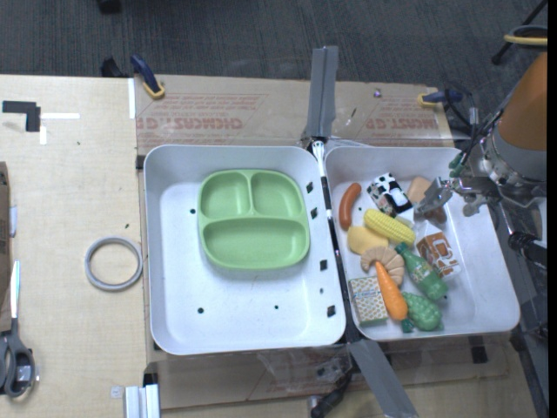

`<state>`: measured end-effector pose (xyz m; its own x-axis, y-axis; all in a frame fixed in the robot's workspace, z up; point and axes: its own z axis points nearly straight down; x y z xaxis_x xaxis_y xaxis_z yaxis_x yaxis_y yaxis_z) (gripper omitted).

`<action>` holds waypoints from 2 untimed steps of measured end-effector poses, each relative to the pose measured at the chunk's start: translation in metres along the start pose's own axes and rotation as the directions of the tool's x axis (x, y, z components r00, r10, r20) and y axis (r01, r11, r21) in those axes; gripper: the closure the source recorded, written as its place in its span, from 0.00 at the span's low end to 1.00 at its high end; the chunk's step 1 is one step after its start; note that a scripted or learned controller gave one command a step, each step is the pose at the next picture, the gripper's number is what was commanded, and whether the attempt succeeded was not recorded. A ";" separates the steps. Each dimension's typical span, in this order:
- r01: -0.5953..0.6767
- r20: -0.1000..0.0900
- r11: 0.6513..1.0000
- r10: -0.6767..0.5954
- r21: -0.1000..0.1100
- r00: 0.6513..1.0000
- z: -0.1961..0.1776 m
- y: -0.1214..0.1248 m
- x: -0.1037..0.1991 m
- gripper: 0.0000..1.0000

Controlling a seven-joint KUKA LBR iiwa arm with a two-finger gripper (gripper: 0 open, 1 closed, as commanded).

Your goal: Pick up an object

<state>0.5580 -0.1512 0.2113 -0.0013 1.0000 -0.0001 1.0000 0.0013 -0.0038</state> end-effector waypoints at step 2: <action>0.023 -0.001 1.000 -0.023 -0.002 1.000 0.108 -0.056 -0.016 0.00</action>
<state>0.5011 -0.1671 0.1036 -0.0242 0.9997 0.0008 0.9997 0.0242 -0.0015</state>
